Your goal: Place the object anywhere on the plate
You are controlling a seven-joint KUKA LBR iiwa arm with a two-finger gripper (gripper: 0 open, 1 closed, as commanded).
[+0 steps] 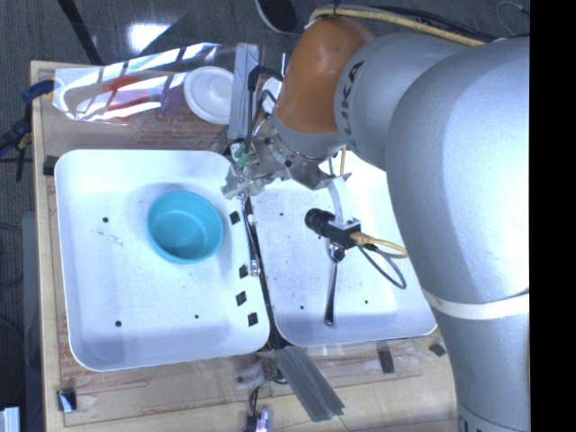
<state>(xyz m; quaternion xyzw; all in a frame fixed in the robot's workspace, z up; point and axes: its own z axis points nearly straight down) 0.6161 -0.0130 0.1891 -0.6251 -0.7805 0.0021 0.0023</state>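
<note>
The tool hangs over the ridge where the two shallow white bins meet, near their far end; how far it is open I cannot tell. The long dark-handled metal utensil lies in the right-hand bin, its long axis running near to far. The round blue plate sits in the left-hand bin, so the utensil lies right of the tool and the plate left.

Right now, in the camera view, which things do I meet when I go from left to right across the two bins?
Left white bin → blue bowl → gripper above the wall between the bins → dark long-handled utensil in the right white bin → grey arm.
</note>
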